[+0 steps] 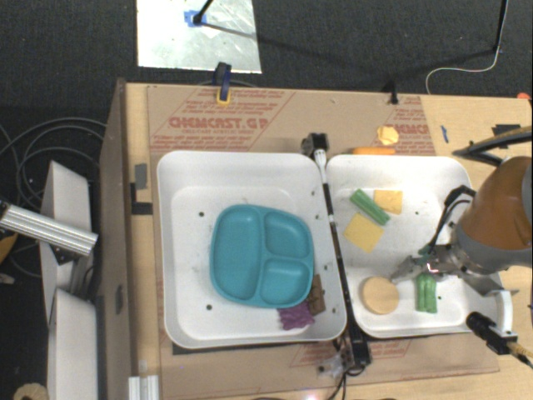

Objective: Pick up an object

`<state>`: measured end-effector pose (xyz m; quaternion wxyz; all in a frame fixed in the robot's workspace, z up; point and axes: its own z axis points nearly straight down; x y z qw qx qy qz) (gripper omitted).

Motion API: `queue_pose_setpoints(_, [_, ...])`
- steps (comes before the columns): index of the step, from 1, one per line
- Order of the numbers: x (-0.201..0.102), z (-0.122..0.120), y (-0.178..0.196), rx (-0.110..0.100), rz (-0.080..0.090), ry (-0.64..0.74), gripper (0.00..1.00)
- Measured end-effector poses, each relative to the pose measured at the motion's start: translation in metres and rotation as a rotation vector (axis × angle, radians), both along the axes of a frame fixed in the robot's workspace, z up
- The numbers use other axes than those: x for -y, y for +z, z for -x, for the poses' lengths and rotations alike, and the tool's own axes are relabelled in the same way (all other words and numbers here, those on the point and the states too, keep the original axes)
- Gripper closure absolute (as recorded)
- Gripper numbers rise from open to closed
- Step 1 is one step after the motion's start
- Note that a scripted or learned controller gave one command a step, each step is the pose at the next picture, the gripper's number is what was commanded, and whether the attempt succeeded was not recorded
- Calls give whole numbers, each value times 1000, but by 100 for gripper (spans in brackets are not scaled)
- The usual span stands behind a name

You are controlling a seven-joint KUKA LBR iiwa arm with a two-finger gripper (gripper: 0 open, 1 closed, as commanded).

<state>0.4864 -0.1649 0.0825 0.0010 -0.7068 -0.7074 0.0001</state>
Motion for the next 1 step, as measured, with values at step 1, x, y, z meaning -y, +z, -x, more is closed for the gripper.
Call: queue_pose_setpoints(1, [1, -2, 13, 7, 4, -1, 100])
